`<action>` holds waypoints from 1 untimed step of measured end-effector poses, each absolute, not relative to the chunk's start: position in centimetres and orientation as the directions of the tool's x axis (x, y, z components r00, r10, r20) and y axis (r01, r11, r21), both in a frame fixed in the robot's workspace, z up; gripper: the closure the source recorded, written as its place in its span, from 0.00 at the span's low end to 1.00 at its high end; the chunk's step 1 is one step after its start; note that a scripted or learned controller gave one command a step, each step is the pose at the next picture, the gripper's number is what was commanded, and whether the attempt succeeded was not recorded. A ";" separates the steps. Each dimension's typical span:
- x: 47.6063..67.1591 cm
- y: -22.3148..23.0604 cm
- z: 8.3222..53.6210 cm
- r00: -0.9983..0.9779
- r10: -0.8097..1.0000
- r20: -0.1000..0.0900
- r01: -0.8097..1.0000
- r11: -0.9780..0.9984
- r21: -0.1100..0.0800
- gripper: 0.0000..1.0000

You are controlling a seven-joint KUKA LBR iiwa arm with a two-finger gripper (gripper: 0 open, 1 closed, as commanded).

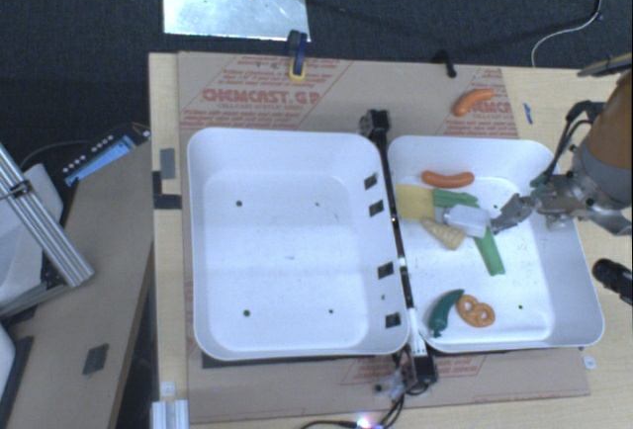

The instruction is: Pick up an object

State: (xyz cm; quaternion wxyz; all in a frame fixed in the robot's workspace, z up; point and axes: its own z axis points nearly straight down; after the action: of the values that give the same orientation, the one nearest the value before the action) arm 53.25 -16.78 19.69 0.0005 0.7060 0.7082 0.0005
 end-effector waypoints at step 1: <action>56.2 -11.2 10.2 -0.010 1.000 0.003 1.000 0.010 -0.003 0.00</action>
State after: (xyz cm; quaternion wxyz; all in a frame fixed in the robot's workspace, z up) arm 56.23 -11.17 10.23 -0.0022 0.7036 0.7106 0.0000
